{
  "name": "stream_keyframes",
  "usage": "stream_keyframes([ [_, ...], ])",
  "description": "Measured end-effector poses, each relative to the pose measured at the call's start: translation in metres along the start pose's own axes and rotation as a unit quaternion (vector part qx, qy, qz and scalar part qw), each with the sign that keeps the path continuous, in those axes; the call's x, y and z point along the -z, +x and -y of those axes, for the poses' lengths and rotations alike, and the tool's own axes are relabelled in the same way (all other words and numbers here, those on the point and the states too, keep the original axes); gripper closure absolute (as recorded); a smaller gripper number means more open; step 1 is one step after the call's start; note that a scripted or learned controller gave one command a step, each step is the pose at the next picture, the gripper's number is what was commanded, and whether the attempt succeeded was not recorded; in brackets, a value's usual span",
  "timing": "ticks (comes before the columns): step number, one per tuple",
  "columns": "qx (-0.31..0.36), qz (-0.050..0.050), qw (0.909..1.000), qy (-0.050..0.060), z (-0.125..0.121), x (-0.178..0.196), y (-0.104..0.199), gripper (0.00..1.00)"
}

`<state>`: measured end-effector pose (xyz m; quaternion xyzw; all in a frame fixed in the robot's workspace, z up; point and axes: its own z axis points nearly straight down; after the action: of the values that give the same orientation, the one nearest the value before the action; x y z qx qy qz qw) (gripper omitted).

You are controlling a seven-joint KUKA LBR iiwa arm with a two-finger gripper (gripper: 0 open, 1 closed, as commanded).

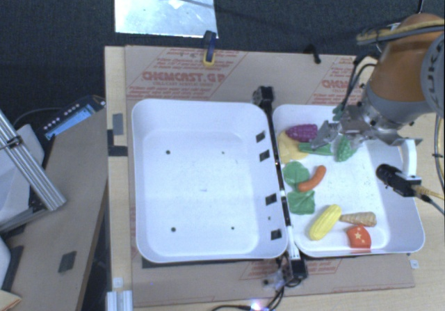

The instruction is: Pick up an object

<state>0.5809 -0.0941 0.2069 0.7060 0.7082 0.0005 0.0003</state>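
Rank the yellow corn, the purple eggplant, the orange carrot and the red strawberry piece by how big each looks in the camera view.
Largest to smallest:
1. Yellow corn
2. Purple eggplant and orange carrot: too alike to rank, and the claw covers the eggplant's right end
3. Red strawberry piece

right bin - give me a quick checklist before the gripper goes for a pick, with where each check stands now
1. Gripper over the right bin: ok, it hangs at the bin's far side.
2. Finger opening: cannot tell.
3. Target under the gripper: ok, the purple piece and a green piece lie beside it.
4. Anything held already: cannot tell.
5. Other objects apart from the target: ok, the corn and the red piece lie at the near side.
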Motion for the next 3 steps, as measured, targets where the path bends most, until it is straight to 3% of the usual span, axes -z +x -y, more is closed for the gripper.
stream_keyframes([
  [1, 0.0, 0.0, 1.0, 0.002, -0.046, -0.125, -0.02, 0.0],
  [2, 0.0, 0.0, 1.0, -0.002, -0.048, -0.107, -0.019, 1.0],
  [3, 0.003, 0.0, 1.0, -0.009, -0.056, 0.076, 0.024, 1.0],
])
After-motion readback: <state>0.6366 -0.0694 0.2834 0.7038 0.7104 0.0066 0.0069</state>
